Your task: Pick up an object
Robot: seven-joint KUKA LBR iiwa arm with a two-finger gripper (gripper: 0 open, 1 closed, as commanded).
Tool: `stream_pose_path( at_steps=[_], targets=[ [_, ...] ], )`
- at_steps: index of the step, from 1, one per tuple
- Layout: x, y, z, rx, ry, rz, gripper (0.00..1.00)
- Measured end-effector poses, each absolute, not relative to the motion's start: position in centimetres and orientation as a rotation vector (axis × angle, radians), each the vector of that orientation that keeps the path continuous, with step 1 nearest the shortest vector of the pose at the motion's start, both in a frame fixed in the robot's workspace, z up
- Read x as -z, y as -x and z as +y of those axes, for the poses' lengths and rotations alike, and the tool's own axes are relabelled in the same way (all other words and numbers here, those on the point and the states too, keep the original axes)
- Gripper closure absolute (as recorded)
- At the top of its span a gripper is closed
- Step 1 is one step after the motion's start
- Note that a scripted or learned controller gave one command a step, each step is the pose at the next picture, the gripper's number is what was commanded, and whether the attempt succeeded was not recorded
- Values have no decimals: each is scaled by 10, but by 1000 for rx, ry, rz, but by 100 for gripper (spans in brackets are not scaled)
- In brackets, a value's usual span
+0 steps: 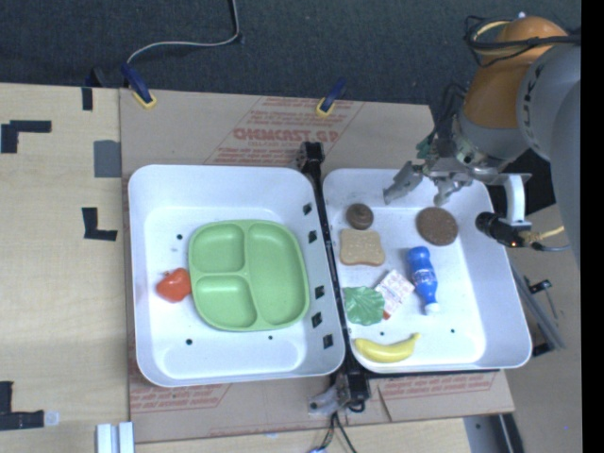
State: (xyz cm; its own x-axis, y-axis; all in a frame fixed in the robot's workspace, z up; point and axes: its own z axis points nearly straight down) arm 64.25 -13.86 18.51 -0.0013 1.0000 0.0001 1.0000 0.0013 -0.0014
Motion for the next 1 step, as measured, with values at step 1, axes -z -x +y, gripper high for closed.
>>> stream_pose_path(
  at_steps=[1],
  targets=[
    [-135,-647,-98,-3,2217,-2221,0]
  ],
)
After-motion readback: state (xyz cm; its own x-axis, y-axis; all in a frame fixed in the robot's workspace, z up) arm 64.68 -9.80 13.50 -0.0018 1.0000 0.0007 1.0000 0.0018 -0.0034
